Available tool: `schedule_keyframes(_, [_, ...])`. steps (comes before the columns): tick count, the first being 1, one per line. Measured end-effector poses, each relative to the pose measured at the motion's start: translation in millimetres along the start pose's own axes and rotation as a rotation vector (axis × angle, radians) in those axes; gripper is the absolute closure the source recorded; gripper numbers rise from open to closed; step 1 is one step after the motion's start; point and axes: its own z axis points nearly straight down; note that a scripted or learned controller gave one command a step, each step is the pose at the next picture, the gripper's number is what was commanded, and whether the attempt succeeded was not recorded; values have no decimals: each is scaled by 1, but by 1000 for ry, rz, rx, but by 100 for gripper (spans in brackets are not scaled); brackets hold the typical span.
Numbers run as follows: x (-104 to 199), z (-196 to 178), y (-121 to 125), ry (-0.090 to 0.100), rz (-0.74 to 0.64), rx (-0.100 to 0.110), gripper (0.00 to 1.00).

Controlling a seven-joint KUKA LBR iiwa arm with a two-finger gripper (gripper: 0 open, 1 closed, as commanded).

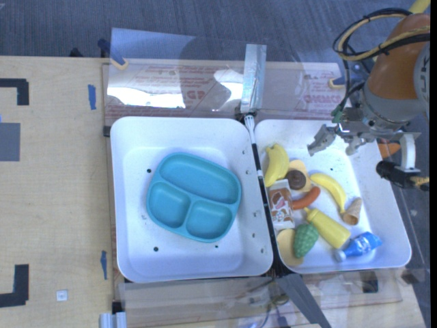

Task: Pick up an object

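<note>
In the right bin [399, 241], 2 curved yellow bananas [276, 162] (smooth, unpeeled) lie below the wide, empty pincer [338, 142].

The right bin [395, 214] holds a loose heap of toy food. One banana [275, 162] lies at its 10 o'clock, a second banana [330, 188] curves near the centre. Between them sit a brown-capped piece [296, 179] and a red sausage [306, 198]. A yellow block [328, 227] lies at 6 o'clock, a green cone [306, 239] beside it, a blue wrapper [360, 244] at 5 o'clock.
</note>
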Motion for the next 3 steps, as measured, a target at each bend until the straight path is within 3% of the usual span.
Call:
schedule_keyframes(1, [-32, 100, -41, -2, 120, -9, 0])
schedule_keyframes(2, [-33, 90, -40, -3, 122, -13, 100])
schedule_keyframes(3, [25, -28, -41, -1, 173, -4, 100])
